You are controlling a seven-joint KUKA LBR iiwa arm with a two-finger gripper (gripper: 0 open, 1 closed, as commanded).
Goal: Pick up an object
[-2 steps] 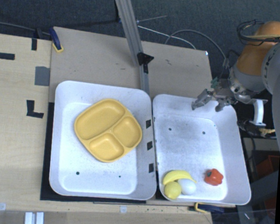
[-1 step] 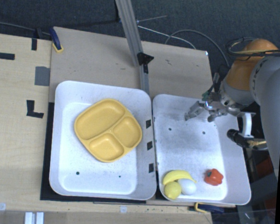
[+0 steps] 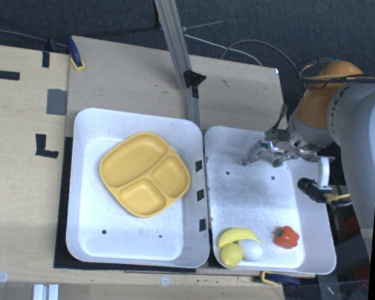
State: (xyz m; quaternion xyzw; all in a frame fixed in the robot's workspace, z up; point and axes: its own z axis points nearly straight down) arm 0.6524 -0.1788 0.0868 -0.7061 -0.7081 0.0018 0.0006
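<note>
Objects for picking lie along the right bin's [image 3: 312, 212] near edge: a banana [image 3: 239, 235] touching a yellow ball [image 3: 231, 254] and a white egg [image 3: 252, 250], with a red pepper [image 3: 286, 237] just apart. Left of them, the left bin [image 3: 83, 189] holds a yellow divided plate [image 3: 144, 174]. At the right bin's far end hangs the claw [image 3: 265, 155], nothing between its fingers, though whether they are apart or together I cannot tell.
</note>
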